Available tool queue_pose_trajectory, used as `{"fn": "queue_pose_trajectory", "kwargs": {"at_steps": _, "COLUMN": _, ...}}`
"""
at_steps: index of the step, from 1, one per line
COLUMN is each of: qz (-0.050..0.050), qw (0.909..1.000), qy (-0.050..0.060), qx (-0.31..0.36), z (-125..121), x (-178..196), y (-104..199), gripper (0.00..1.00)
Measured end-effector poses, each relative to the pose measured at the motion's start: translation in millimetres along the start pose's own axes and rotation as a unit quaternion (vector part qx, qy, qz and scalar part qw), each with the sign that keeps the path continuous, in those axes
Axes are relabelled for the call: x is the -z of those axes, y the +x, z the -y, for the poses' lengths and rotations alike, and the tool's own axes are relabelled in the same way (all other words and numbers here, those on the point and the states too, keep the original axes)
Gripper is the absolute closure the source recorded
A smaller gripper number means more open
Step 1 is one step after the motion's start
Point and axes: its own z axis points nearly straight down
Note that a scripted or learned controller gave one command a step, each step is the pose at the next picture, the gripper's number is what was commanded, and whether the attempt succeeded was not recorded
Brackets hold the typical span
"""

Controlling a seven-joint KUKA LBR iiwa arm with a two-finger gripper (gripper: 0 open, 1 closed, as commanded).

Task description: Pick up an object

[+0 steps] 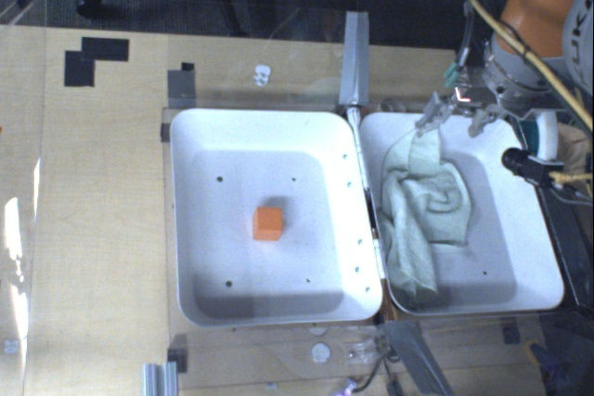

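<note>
Pale wooden bench (pixel 93 227) carries two white bins side by side. Over the right bin (pixel 529 236) the gripper (pixel 452 113) hangs with one finger pinching a corner of the grey-green cloth (pixel 429 209), whose bulk lies crumpled along that bin's left side; whether the jaws truly clamp it, I cannot tell. Lifting seems under way; next comes a steady rise. A small orange cube (pixel 268 223) sits apart in the left bin (pixel 200 153), obstructing nothing.
</note>
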Motion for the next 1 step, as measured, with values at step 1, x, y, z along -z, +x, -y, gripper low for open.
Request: {"fn": "queue_pose_trajectory", "kwargs": {"at_steps": 1, "qz": 0.000, "qw": 0.9998, "qy": 0.001, "qx": -0.020, "z": -29.5, "x": -108.5, "y": -31.0, "gripper": 0.00}}
